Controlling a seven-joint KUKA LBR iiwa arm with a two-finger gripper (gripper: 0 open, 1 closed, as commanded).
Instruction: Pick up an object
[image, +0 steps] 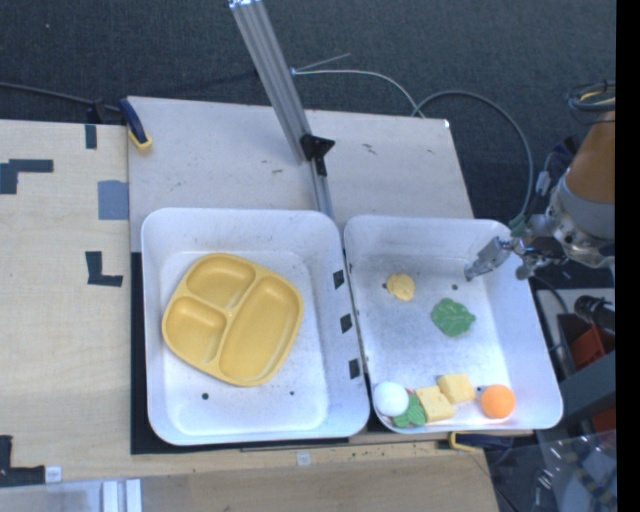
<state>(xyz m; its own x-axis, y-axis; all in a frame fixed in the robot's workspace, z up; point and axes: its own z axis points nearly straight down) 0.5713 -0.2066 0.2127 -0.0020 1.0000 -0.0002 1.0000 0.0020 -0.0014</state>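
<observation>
Clustered along the right white bin's (520, 300) near rim, the round orange ball (497, 401) and other toys lie ungrasped, while the pincer (497, 255) hovers empty above, fingers apparently parted, so picking remains undone.

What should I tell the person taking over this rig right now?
Pincer: hovering over the right bin's upper right corner, holding nothing; whether it is open or shut cannot be told.
Right bin holds: a small yellow lump, a green leafy piece, and along the near edge a white ball, a small green piece, two yellow blocks and an orange ball.
Left bin: a yellow divided plate.
Done: nothing picked up yet.
Left: choose an object, descend, grasp, lift. The green leafy piece looks nearest.
</observation>
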